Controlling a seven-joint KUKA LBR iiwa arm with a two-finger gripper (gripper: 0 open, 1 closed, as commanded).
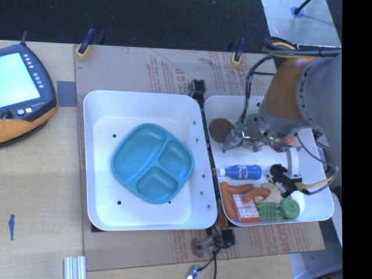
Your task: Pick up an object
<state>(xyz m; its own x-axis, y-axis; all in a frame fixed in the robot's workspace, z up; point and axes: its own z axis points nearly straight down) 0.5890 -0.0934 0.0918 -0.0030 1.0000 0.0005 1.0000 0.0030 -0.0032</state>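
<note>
We cannot tell how our gripper [249, 139] is set above the right bin [323, 166], whose blue bottle [239, 171] and orange sausage [244, 189] lie so crowded that a grab could slip

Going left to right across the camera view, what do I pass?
Handheld screen unit → left bin → blue divided plate → brown round object → blue and white bottle → green ball.
</note>
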